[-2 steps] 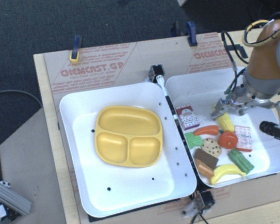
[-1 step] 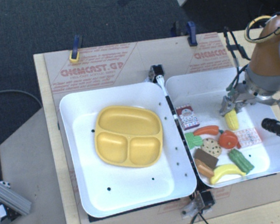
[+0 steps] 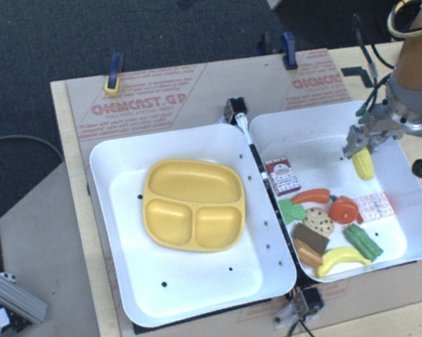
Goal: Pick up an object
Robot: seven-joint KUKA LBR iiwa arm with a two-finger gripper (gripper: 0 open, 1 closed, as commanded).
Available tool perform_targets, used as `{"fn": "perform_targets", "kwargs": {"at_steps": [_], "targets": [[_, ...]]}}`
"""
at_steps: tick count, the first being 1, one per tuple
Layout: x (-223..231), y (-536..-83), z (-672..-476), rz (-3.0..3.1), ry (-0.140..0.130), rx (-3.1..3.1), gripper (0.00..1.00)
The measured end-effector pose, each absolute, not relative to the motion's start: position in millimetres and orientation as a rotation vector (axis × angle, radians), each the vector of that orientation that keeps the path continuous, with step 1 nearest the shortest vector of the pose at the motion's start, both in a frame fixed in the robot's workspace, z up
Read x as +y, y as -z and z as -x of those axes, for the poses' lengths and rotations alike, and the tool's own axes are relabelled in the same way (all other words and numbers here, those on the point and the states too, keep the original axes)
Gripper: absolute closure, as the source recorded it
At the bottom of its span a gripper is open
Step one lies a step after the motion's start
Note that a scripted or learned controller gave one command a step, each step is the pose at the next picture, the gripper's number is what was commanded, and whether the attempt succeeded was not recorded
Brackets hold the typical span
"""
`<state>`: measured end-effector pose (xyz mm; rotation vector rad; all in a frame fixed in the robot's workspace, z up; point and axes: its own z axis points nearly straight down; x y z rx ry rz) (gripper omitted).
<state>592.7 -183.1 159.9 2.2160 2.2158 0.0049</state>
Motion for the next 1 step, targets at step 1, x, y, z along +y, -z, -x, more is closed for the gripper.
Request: {"fn": "perform_targets", "kwargs": {"at_steps": [1], "targets": [[-193.7, -212.5, -592.6, -2.216, -0.004, 2.215, 1.00]]}}
